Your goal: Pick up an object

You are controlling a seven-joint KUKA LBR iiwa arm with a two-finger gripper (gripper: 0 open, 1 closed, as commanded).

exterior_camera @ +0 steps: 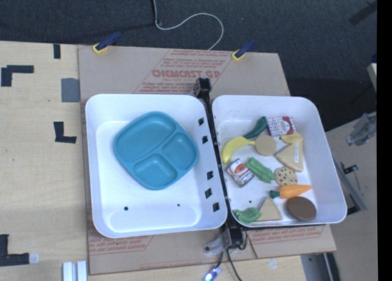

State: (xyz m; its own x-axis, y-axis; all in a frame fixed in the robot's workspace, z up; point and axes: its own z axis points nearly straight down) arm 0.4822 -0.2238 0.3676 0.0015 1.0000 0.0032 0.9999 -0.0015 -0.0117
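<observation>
The right bin (pixel 325 151) holds several toy foods. A yellow banana (pixel 234 147) lies at its left side, with a dark green pepper (pixel 256 128) and a red-and-white packet (pixel 281 126) behind it. Mid-bin lie a tan round biscuit (pixel 266 146), a cheese wedge (pixel 291 153), a small red can (pixel 240 173), a green bean pod (pixel 260 170) and a chip cookie (pixel 283 176). Along the front are an orange carrot (pixel 294 191), a brown disc (pixel 301 208), a tan triangular slice (pixel 269 208) and a green leaf (pixel 246 215).
A blue divided plate (pixel 156 149) lies in the left bin (pixel 93 151). Both bins rest on a cardboard sheet (pixel 184 71) held by clamps. A grey metal fixture (pixel 361 128) stands beyond the right bin's rim. A white cable (pixel 184 22) loops behind.
</observation>
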